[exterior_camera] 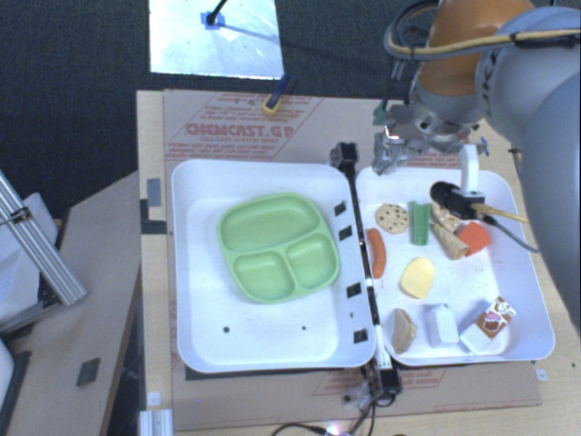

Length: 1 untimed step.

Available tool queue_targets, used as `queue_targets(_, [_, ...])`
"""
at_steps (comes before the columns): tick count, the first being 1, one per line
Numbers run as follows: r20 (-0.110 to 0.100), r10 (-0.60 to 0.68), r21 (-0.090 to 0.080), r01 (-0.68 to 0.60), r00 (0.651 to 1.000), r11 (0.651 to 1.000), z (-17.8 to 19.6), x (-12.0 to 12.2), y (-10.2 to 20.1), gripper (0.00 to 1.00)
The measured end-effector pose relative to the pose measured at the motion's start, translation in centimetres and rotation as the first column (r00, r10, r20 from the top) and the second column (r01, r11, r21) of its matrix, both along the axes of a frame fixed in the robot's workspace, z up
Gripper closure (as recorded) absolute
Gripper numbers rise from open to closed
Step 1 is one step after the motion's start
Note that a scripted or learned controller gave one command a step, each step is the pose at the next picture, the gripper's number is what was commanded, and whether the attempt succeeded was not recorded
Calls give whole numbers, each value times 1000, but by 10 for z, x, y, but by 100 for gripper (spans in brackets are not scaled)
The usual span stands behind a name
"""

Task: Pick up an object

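**Gripper hangs over the far left corner of the right bin, nothing seen in its grasp**

From the camera view above the bench, the grey arm reaches in from the right. Its gripper (388, 157) sits over the far left corner of the right bin (495, 275), close to the wall shared by the two bins. Whether the tool is open or closed cannot be told from this angle, and no object is seen held in it.

The loose objects all lie in the right bin. A round cookie (391, 217) lies nearest the gripper, just below it. A green block (419, 223) stands just beside the cookie, to its right. An orange-red sausage (376, 252) lies along the bin's left wall. A yellow piece (418, 278) sits near the middle. A tan cone (447, 236) and an orange piece (473, 236) touch each other further right. Along the near edge are a brown bread piece (403, 330), a white block (441, 323) and a small printed box (496, 316).

The left bin (200, 321) holds a green divided tray (277, 248), lying flat and turned at a slant.
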<state>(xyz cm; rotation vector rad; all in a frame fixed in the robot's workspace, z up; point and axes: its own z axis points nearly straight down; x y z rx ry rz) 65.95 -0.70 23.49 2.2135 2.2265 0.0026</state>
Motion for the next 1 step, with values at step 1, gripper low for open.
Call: queue_targets(1, [-1, -4, -1, 4, 1000, 1000, -7, -9, -1, 100])
